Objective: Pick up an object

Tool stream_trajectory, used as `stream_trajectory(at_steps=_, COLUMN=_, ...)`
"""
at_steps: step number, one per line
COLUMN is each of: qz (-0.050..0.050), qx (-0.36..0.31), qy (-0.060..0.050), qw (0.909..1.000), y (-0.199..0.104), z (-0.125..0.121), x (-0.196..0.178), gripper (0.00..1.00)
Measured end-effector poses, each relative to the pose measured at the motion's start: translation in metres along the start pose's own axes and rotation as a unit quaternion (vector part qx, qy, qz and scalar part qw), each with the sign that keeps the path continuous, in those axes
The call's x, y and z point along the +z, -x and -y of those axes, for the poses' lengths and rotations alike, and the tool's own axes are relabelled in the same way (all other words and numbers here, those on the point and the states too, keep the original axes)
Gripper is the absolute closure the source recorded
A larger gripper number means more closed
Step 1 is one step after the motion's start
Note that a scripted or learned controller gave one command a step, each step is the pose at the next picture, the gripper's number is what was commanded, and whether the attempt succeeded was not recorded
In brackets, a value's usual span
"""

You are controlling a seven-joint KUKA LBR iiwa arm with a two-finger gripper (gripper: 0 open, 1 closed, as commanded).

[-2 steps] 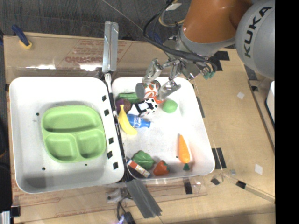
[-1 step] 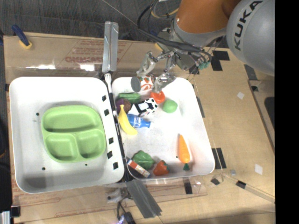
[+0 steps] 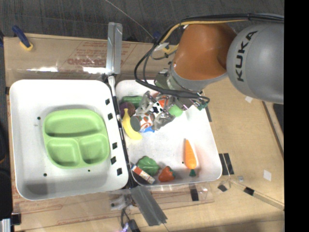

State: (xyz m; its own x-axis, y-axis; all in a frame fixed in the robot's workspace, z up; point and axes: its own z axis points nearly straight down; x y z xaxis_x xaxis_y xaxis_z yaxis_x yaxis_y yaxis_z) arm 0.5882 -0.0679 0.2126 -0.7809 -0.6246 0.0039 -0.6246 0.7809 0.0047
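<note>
"KUKA" stands in black letters on the grey arm [image 3: 256, 57]. Faint red print on the bench [image 3: 87, 57] is too blurred to read.

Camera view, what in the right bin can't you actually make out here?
- The gripper: its tips sit in a cluttered heap, so open or shut is unclear.
- The heap of toys beside the banana: overlapping and too small to identify.
- The right bin: its upper part is covered by the arm.

Bright even overhead light, soft shadows (slight glare on white bins [image 3: 19, 129]), mildly grainy focus
</note>
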Motion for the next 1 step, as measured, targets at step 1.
stream_trajectory(at_steps=1, qz=0.005, qx=0.000, qy=-0.005, qw=1.0000, y=0.0502, z=0.0238, x=-0.0593, gripper=1.00)
